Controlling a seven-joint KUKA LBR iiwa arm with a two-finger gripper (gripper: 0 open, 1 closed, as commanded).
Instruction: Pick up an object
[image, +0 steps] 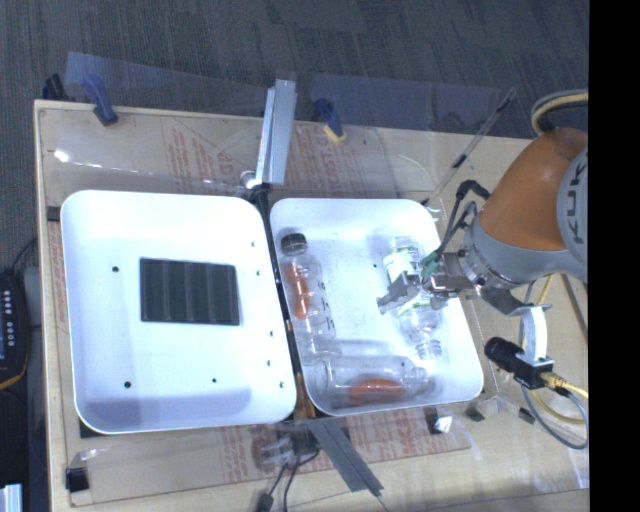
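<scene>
1. left bin: white and shallow; a dark ribbed rectangular panel lies flat near its middle. small dark dots mark the bin floor around the panel.
2. divider: a grey metal bar rises at the far end of the seam between the two bins.
3. right bin: holds several clear plastic bottles, hard to separate from the white floor.
4. bottle with a dark cap: lies along the left wall, cap toward the far side, orange content visible inside.
5. second clear bottle: lies along the near wall, with an orange patch inside; its outline blends into the bin.
6. third clear bottle: lies near the right wall, white label at its far end; the gripper covers part of it.
7. gripper: positioned over the third bottle; finger position cannot be determined, since metal and clear plastic overlap.
8. arm: grey with an orange band, cut off at the right edge.
</scene>
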